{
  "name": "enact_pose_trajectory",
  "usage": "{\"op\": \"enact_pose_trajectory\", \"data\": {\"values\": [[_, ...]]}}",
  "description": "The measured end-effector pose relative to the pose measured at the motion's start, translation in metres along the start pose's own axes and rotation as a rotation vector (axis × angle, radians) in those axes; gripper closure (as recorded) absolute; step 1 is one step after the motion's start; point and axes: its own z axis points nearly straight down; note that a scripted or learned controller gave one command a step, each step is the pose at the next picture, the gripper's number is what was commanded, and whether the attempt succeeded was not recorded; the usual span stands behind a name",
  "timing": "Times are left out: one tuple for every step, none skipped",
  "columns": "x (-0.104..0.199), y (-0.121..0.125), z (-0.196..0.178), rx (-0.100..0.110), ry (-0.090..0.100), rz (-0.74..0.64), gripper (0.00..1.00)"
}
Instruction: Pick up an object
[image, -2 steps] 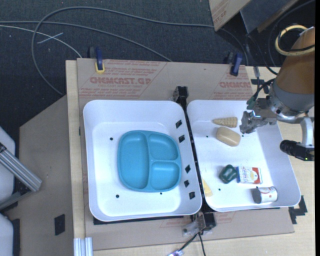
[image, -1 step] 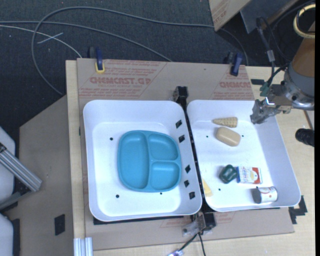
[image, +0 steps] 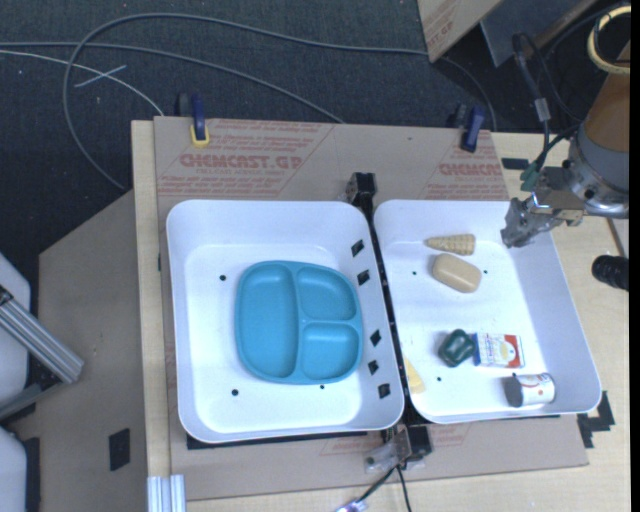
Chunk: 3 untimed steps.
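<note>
Right bin (image: 570, 300), contents, far to near:
- cone-shaped tan item (image: 451, 243), lying on side, far part of bin.
- tan oval block (image: 456, 272), just beside cone, nearer cam.
- dark green item (image: 457, 347), near-centre of bin.
- small white/red/blue packet (image: 498, 350), touching or just beside green item, on its right.
- small cylinder, white w/ dark end (image: 529, 389), on side, near right corner.
- yellow scrap (image: 412, 376) at bin's left wall.

Gripper (image: 517, 228): above far right rim of right bin, nothing between fingers; open/closed – can't tell.

Left bin (image: 190, 300): blue 3-compartment plate (image: 298, 322), centred.

Both bins on cardboard sheet (image: 300, 150), clamps at far edge.
</note>
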Motion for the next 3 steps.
{"op": "enact_pose_trajectory", "data": {"values": [[0.056,0.01,-0.001,0.0,0.002,-0.006,1.0],[0.112,0.024,0.0,0.0,0.003,-0.006,1.0],[0.16,0.041,0.008,0.001,0.002,-0.005,1.0]]}}
